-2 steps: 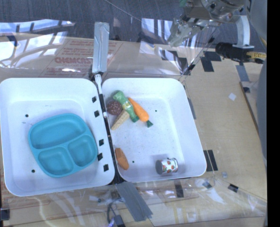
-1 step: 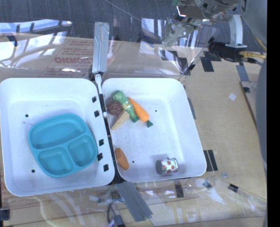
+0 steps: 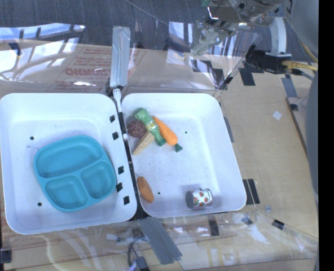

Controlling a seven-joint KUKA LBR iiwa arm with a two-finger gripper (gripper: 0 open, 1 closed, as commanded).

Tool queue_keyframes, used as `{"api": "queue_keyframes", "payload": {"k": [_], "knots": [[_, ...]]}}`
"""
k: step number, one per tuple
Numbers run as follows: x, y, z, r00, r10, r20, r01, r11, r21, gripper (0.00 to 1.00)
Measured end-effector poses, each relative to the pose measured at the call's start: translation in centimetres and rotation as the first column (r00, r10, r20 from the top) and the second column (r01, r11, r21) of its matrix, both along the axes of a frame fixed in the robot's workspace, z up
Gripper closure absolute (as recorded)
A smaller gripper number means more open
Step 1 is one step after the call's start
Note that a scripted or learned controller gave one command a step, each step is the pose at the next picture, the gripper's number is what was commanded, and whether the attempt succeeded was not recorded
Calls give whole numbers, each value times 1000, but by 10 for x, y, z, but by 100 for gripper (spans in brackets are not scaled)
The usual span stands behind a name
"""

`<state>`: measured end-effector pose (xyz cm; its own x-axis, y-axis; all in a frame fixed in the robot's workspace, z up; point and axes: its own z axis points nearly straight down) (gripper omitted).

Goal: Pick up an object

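Note:
The right bin [image 3: 223,151] holds an orange carrot [image 3: 167,131], a green vegetable [image 3: 147,123], a dark round piece [image 3: 136,129] and a tan wedge [image 3: 143,144], clustered near its upper left. An orange-brown oval piece [image 3: 145,189] lies by its lower left wall. A small patterned can [image 3: 199,198] lies on its side near the front edge. My gripper [image 3: 207,41] hangs high above the bench, beyond the right bin's far edge, with nothing seen between its pale fingers.
The left bin [image 3: 14,123] bears a blue divided tray [image 3: 74,173]. A grey taped strip [image 3: 119,58] runs up from the seam between the bins. Cables and black tape lie on the bench at the right.

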<state>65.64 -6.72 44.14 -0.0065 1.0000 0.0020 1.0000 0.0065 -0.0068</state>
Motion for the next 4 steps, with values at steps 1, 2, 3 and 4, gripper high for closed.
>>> {"api": "queue_keyframes", "payload": {"k": [1,2,3,4], "knots": [[-1,154,0,1000,10,5,-10,1000,1,100],[-1,234,0,1000,8,6,-8,1000,1,100],[0,257,0,1000,2,7,-2,1000,0,100],[-1,250,0,1000,2,3,-2,1000,-2,100]]}}
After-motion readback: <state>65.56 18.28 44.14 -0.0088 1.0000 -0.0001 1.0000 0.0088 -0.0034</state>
